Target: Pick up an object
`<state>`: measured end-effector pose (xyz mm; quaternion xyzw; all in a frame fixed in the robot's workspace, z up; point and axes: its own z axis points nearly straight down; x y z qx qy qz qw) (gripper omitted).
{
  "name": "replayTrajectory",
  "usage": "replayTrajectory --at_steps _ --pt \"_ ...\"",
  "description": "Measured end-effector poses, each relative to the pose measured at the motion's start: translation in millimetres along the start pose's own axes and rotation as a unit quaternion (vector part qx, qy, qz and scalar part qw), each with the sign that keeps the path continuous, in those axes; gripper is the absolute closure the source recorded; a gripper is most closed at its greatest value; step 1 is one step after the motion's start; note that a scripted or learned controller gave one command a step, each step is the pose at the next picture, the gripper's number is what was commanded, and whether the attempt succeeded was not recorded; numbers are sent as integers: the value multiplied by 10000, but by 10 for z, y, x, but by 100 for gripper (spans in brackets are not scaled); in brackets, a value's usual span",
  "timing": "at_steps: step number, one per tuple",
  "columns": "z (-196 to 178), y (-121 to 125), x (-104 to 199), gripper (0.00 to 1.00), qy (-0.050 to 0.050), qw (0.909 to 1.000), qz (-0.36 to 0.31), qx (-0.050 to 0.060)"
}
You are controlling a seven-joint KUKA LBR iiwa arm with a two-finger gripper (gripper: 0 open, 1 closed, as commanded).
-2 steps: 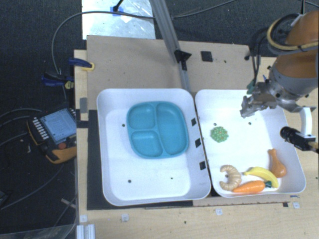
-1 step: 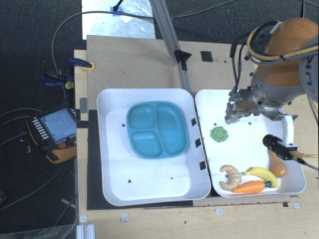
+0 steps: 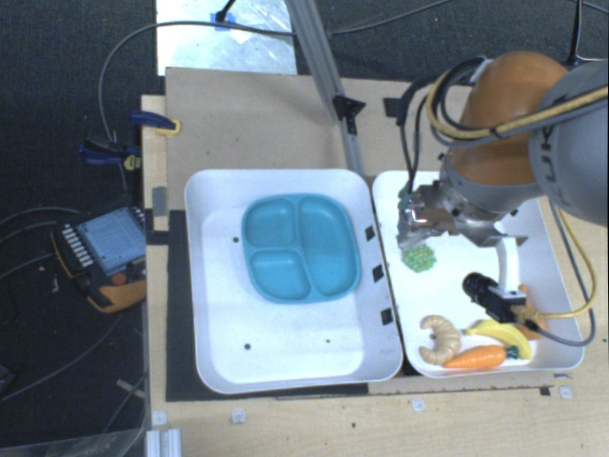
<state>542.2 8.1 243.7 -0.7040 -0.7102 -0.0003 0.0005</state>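
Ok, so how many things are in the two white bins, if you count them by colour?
Blue: 1, the plate
Green: 1, the bumpy ball
Tan: 1, the croissant
Orange: 1, the carrot
Yellow: 1, the banana
Total: 5

You have a green broccoli floret (image 3: 419, 257) by the right bin's (image 3: 455, 288) left wall, with a croissant (image 3: 439, 337), carrot (image 3: 475, 357) and banana (image 3: 495, 330) along its near edge.
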Motion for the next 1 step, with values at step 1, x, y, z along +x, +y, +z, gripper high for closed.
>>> replayTrajectory --at_steps 1 --pt "118 -124 588 100 8 10000 -11 3"
